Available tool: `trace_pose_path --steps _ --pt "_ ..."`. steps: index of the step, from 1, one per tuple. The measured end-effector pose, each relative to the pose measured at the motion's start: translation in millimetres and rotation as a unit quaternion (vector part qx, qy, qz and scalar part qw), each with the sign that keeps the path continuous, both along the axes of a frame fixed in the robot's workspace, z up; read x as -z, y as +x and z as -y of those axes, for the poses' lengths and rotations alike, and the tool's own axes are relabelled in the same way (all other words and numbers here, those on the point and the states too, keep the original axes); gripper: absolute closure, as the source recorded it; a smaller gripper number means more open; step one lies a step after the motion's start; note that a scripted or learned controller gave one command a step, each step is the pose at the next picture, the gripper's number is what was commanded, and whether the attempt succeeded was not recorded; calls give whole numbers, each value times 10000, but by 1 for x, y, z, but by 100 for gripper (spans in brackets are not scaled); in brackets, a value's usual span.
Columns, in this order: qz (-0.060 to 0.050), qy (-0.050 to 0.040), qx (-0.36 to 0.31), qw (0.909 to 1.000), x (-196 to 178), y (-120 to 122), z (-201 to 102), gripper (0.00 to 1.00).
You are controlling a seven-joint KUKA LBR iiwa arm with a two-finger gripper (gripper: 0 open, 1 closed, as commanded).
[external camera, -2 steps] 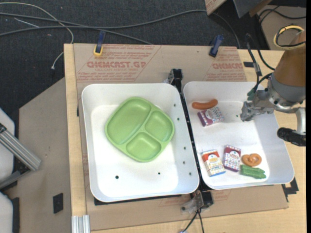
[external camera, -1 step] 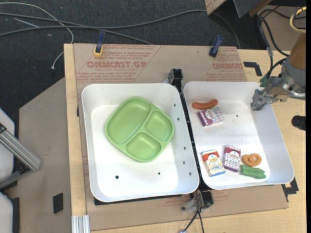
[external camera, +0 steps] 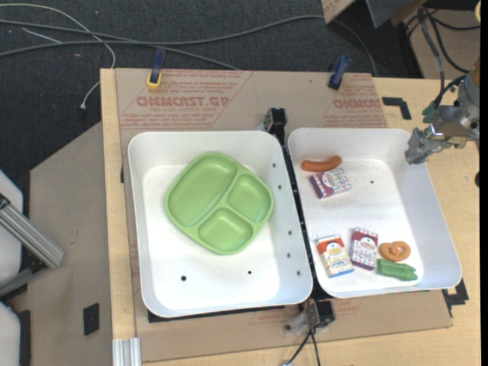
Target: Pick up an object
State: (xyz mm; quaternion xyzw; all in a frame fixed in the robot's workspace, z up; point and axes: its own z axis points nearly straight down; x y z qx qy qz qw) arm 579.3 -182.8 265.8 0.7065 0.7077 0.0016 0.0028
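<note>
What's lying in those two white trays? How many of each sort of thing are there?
Green divided plate: 1, in the left bin
Small boxes: 3, in the right bin
Sausage: 1
Orange ring-shaped piece: 1
Green piece: 1
Total: 7

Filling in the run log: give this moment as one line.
gripper: above right bin's far right rim | holding: nothing seen | right bin: hot dog, three small cartons, pretzel, pickle | left bin: green divided plate
</note>
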Motion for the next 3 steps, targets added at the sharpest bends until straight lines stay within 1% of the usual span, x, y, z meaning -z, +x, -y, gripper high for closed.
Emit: trace_pose_path --steps 1,2,3 --pt "-8 2 1 10000 -22 1 0 100" --pt "-43 22 -22 10000 -10 0 -62 100" --pt "-45 22 -19 10000 5 -1 -122 100"
